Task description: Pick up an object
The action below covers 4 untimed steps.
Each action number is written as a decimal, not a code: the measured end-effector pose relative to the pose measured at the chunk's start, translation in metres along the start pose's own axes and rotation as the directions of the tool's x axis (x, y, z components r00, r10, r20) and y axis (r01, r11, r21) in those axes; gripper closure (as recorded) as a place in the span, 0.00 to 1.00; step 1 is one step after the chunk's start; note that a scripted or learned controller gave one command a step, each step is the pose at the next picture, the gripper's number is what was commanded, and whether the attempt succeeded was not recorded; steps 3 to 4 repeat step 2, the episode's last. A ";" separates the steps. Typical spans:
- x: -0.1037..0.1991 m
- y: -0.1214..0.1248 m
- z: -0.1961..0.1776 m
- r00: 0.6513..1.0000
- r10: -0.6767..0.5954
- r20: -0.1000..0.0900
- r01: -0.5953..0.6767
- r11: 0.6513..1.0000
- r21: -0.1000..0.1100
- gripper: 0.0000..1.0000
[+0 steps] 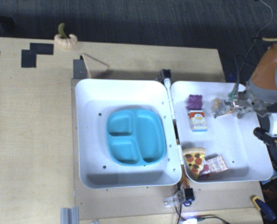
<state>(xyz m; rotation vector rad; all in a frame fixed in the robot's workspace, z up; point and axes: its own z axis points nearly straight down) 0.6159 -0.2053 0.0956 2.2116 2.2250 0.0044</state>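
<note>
On the far left of the worktop (31, 139) nothing matters to the task except some dark tape patches and, near the back edge, a small pale gourd-like toy (65, 40) lying well apart from both bins.

The left bin (89, 125) holds a single thing: a blue divided tray (136, 136), lying flat near the middle with its three compartments bare. It is probably there as a drop-off place (a guess from the layout, not something shown).

The right bin (250, 148) carries the loose objects, and any one of them could answer the task. Toward its back left lies a small purple block (194, 101), and just in front of it a small white-and-orange packet (198, 121), the two almost touching. At the front left corner a toy pizza slice (194, 159) leans against the bin wall, with a red-and-white wrapper (216, 164) just beside it. They sit scattered, so each has some open floor around it for a reach from above.

The gripper (222, 108) hangs over the back of the right bin, reaching in from the right, to the right of the purple block and the packet. Its metal parts blur together at this size, so I cannot tell whether it is spread or closed, and nothing is visibly held. The nearest candidates seem to be the block and the packet.
</note>
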 end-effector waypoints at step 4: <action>0.038 0.054 0.010 1.000 0.000 -0.001 0.000 1.000 0.000 0.00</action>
